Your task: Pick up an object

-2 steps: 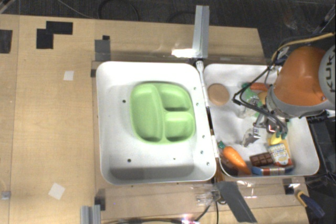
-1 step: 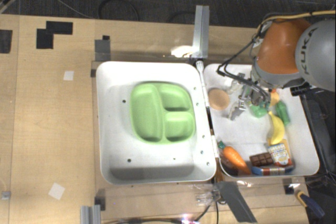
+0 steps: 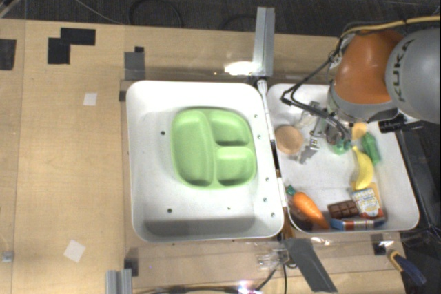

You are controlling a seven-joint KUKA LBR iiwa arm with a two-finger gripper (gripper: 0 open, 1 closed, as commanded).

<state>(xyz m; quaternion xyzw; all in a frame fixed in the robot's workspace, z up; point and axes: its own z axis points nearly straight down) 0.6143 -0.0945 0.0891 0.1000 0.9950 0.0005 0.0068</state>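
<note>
In the right bin (image 3: 406, 217), my gripper (image 3: 311, 145) hangs low under the grey and orange wrist (image 3: 365, 76). It is just right of a round tan object (image 3: 289, 139) near the bin's left wall. A yellow banana (image 3: 362, 169) and a green item (image 3: 371, 147) lie just right of the gripper. An orange carrot (image 3: 307, 205), a brown chocolate bar (image 3: 343, 208) and a small printed packet (image 3: 367, 201) rest along the bin's front. I see nothing lifted from the bin floor.
The left bin (image 3: 148, 217) bears a green divided plate (image 3: 212, 147). A raised rim separates the two bins, and a metal post (image 3: 264, 38) stands behind them. Black cables (image 3: 303, 89) loop off the wrist over the right bin's back.
</note>
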